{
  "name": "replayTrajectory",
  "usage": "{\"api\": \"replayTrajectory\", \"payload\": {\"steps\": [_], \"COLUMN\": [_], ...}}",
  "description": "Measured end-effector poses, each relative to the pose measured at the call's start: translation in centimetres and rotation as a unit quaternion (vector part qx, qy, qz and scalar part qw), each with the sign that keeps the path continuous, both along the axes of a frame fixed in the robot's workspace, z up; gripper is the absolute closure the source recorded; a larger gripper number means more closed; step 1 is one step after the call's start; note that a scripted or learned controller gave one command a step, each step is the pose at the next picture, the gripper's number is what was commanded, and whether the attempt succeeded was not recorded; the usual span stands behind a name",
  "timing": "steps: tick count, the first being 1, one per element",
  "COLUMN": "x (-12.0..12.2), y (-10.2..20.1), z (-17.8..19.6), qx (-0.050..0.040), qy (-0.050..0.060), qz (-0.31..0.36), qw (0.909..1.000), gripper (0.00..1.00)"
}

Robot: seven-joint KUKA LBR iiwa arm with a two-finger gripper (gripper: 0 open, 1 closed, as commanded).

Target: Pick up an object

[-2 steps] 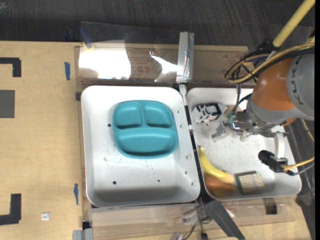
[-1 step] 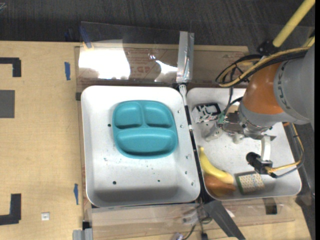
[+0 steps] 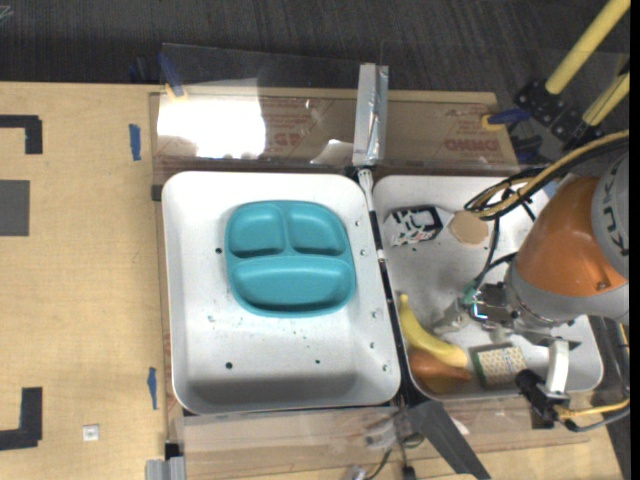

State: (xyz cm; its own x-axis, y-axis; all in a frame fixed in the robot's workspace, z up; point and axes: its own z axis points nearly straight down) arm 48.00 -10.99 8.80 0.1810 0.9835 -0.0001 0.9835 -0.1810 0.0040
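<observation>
The arm (image 3: 575,253) reaches in from the right and bends down over the right bin (image 3: 430,193), its orange band sitting above the wrist, which covers much of that bin's right half. The gripper (image 3: 478,306) hangs low at the wrist's left side, over the middle of the bin floor. Whether it is open or closed cannot be told, as the wrist body and cables hide that part.

Several objects lie in the right bin. A banana (image 3: 425,336) lies along the bin's left wall toward the near left corner, curving to the right at its lower end, just beside and below-left of the gripper. Beneath its lower end, against the near edge, sits a reddish-orange rounded object (image 3: 435,368). Just right of that, a small grey-green block with a dotted surface (image 3: 495,364) rests near the near edge, directly below the gripper. A tan round object (image 3: 467,229) lies near the far edge, above the gripper and apart from it. A black-and-white patterned item (image 3: 413,224) lies in the far left corner.

The left bin (image 3: 200,298) holds a teal divided plate (image 3: 290,256) with three compartments, set toward its far edge and centre, well apart from the gripper.
</observation>
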Motion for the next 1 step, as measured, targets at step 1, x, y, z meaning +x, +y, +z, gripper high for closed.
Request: {"api": "replayTrajectory", "payload": {"steps": [1], "x": [3.43], "y": [-4.87], "z": [-0.03], "qx": [-0.0023], "qy": [-0.002], "qz": [0.178], "qw": [0.9840], "gripper": [0.00]}}
